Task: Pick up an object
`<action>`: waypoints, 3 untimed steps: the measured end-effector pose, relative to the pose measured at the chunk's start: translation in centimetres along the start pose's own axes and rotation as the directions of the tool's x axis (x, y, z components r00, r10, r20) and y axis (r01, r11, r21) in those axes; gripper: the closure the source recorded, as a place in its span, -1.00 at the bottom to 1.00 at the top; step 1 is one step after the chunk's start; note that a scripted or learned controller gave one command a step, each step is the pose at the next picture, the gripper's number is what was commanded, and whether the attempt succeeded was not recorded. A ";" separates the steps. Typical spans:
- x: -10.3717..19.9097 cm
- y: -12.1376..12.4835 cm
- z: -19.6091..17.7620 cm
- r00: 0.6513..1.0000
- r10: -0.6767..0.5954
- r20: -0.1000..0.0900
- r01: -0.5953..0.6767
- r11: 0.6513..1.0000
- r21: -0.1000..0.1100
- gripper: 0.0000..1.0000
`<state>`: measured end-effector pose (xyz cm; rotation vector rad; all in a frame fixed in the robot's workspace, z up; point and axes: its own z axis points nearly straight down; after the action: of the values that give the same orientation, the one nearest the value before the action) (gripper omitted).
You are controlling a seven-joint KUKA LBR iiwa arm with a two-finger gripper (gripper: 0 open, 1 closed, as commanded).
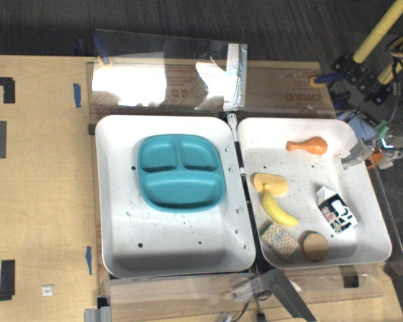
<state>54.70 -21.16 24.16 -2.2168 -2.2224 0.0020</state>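
1. Several small pickable things in right bin point(369, 200): brown puck point(315, 245), patterned pouch point(280, 239), banana point(279, 210), carton point(336, 210), orange drumstick toy point(307, 145)
2. Probably light; banana firm, smooth, curved; best taken across mid-body
3. Gripper point(373, 149) over bin's far right rim; finger gap unclear, holding nothing visible

A pale tan wooden bench top point(40, 200) spreads left of the two bins, marked with black tape corners point(3, 89) and short blue tape strips point(76, 94). Behind it lies dark grey carpeted floor point(188, 5). A glossy clear plastic sheet point(168, 76) stands at the bench's far edge, catching bright glare.
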 end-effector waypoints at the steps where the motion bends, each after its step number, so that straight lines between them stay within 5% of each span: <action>1: 5.0 -2.5 12.3 0.998 -0.068 0.004 0.068 0.998 -0.008 -1.00; 2: 3.9 -5.9 15.5 0.985 -0.174 0.007 0.175 0.985 -0.011 -1.00; 3: 4.0 -5.8 14.6 0.984 -0.176 0.007 0.176 0.984 -0.014 1.00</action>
<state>48.85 -17.13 9.63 -2.0202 -2.4205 -0.0079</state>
